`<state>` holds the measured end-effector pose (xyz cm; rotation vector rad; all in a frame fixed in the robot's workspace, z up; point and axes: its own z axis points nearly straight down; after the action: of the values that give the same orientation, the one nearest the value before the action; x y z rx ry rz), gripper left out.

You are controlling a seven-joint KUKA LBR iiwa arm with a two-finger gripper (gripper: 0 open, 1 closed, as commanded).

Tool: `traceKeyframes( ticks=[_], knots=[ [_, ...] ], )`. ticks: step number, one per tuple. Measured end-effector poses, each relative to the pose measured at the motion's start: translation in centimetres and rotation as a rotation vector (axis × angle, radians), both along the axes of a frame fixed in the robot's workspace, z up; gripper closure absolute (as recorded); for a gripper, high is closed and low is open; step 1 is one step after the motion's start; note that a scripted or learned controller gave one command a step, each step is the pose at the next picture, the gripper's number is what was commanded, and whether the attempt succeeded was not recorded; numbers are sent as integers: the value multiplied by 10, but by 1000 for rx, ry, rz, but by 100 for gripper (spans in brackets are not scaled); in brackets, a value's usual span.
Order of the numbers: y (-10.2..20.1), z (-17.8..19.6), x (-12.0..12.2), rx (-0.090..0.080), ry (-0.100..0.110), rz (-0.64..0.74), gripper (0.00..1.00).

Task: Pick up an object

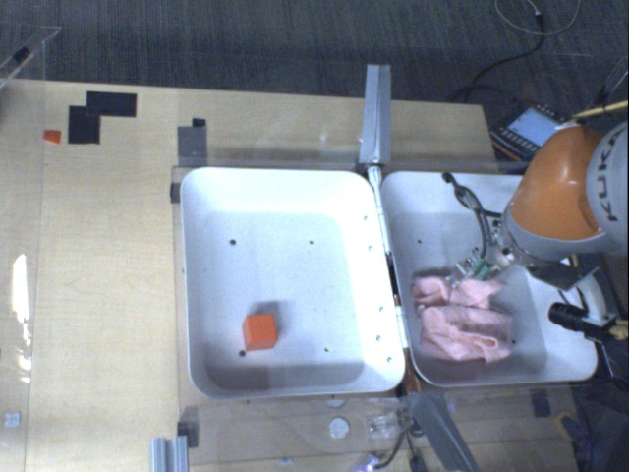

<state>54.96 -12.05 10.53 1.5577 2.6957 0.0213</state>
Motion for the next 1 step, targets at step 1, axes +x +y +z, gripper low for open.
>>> traceKeyframes(
  ticks=[1],
  knots=[
    [0,0,0,0,0,0,0]
  ],
)
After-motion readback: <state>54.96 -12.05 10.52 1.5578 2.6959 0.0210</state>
